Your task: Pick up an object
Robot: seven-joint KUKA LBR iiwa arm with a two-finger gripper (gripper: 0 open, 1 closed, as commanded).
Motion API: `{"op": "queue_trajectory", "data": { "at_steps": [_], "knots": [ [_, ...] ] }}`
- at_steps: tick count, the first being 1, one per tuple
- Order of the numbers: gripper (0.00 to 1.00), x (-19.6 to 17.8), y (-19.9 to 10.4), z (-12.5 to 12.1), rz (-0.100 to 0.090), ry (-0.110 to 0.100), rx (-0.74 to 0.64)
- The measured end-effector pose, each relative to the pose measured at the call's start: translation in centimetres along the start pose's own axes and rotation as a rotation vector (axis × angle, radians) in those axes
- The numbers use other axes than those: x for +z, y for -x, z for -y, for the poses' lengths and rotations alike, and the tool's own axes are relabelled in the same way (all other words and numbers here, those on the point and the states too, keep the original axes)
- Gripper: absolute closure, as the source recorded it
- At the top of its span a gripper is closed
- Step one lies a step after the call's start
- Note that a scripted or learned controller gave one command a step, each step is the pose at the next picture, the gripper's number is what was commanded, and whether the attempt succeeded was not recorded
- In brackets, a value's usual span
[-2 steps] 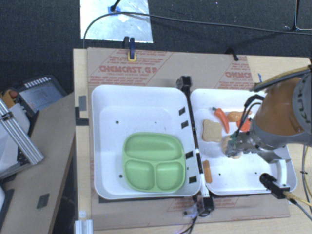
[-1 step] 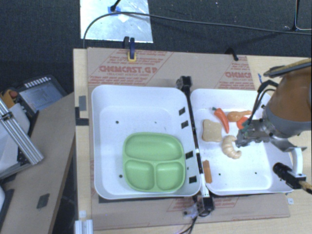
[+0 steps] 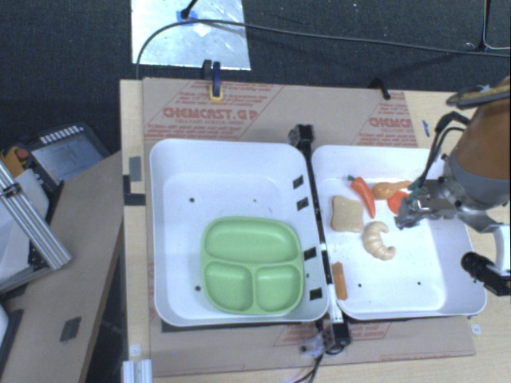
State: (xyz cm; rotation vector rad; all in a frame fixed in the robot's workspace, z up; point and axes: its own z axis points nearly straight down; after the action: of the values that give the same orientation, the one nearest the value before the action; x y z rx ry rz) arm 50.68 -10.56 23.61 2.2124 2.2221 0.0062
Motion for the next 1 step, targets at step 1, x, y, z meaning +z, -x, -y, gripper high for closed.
{"op": "queue_trajectory", "data": {
  "at_steps": [1],
  "knots": [
    [1.00, -5.39, 0.04, -0.20, 0.000, 0.001, 0.000]
  ]
}}
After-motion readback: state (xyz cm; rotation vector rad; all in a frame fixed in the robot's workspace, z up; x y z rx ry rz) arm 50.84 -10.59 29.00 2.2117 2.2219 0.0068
